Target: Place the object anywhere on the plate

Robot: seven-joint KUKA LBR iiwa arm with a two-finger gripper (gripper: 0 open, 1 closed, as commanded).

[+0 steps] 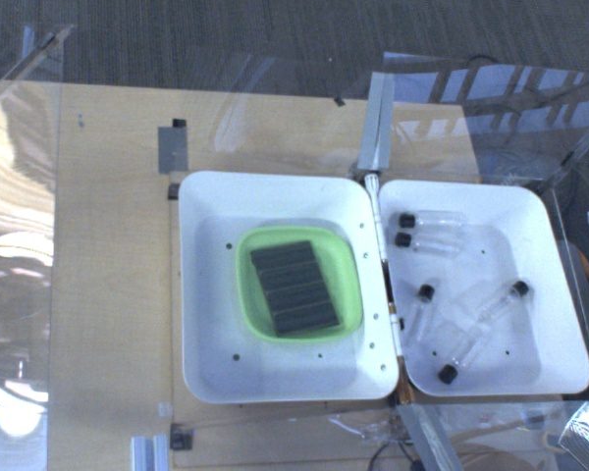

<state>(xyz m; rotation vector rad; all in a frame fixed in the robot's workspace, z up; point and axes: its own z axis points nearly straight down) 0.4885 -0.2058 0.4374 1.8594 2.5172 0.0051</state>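
Dark ribbed rectangular block (294, 288) lies on square green plastic plate (346, 275); clear bottles (468, 334) could slip; tool state unknowable.

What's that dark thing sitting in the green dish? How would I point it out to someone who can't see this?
Start with the two white bins side by side on the wooden bench and take the left bin. A square green plate lies in it, and on that plate lies a dark grey ridged block, slightly turned. Everything in the right bin is a clear little bottle with a black cap.
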